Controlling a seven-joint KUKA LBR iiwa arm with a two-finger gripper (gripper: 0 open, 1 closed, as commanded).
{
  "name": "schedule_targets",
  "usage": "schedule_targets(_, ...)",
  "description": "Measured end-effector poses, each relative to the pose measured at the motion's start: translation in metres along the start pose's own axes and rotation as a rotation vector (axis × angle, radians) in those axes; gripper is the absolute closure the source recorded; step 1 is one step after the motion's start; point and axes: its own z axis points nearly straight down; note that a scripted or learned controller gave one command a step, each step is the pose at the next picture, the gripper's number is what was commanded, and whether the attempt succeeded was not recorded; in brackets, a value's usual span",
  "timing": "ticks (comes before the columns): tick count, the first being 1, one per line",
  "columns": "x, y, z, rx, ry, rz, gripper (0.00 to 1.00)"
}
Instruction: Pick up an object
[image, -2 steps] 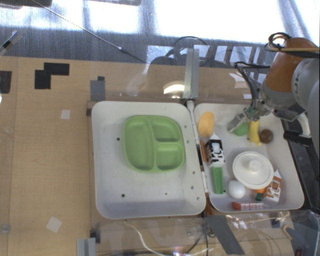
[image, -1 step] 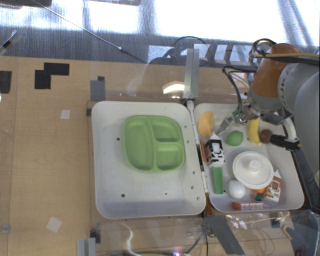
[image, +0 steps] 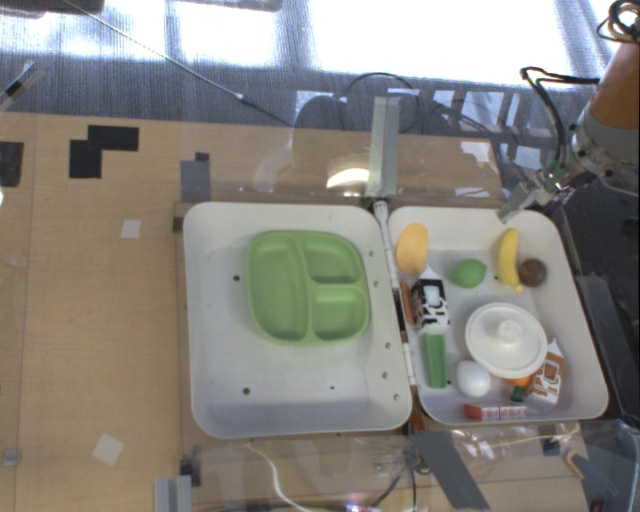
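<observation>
Approach step, nothing grasped. End effector (image: 545, 185) sits above the far rim of the right bin (image: 590, 395), near its far right corner; can't tell how it's set. Nearest candidate: banana (image: 509, 257), yellow, curved, lying flat just beside a small brown ball (image: 532, 271), in the bin's far right part. Next move likely calls for dropping down over the banana, lined up across its narrow width

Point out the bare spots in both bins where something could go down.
Left bin: bare floor rings the green divided plate, widest along the near edge. Right bin: crowded; one small patch between mango and banana.
</observation>
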Motion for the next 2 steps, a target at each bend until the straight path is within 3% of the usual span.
schedule_targets(1, 0.007, -0.006, 0.122, 0.021, 0.021, -0.121, 0.0)
schedule_targets(2, 0.078, -0.017, 0.137, 0.009, 0.012, -0.024, 0.0)
